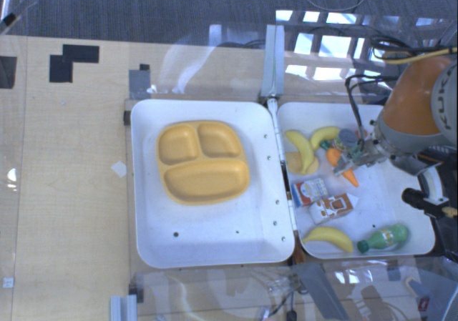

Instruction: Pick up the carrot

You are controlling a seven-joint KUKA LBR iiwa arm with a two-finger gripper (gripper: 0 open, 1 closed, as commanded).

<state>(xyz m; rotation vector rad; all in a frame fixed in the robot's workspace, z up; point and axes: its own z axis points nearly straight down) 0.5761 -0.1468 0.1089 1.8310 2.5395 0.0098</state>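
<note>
Reaching in from the right, the gripper [356, 157] hangs low over the right bin [422, 241], right at the carrot [348, 176]; whether it is wide or closed, I cannot tell. An orange tip pokes out just below it, slanting down to the right, another orange bit at its left. Bananas [304, 149], small cartons [322, 198] and a green bottle [385, 238] lie around. Beyond, the left bin [207, 241] carries a yellow tray [203, 161] on the pale tabletop [64, 169].

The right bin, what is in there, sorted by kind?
Bananas: 3
Carrot: 1
Small cartons: 2
Green bottle: 1
Total: 7, as far as the arm lets me see.
</note>
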